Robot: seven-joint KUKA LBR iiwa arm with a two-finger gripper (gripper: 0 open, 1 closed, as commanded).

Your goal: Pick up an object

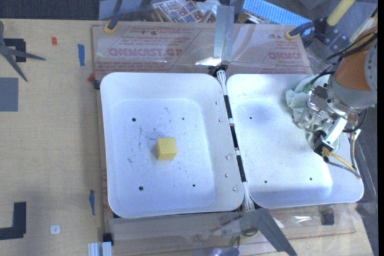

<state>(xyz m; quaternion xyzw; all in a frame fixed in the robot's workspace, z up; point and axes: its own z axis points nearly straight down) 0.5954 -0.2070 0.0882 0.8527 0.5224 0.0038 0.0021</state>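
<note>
So the hand [311,122] sits at the right of the frame, in the upper right part of the right bin [270,177], right up against a crumpled pale cloth [296,101]. I honestly can't tell if it's open or closed from this angle since the wrist metal blocks it, so I won't claim the cloth is gripped. The other candidate is a small yellow cube [166,148], alone near the middle of the left bin [120,99], well apart from the hand.

My guesses on what could go wrong:
- The cloth is soft, rumpled and bunched close to the bin wall, so a pinch could catch just one loose fold that slips out on the lift.
- The hand could also close on nothing at all.
- Being that near the sloped wall, the hand could scrape plastic on the way down.
- A dangling corner of the cloth might drag on the rim.

Materials: both bins are smooth, shallow white plastic with rounded corners, plus a few dark specks and scuffs on the floors. The cloth is whitish green and limp. The cube looks matte with crisp edges, maybe foam, and it's a far friendlier shape to grab.
</note>
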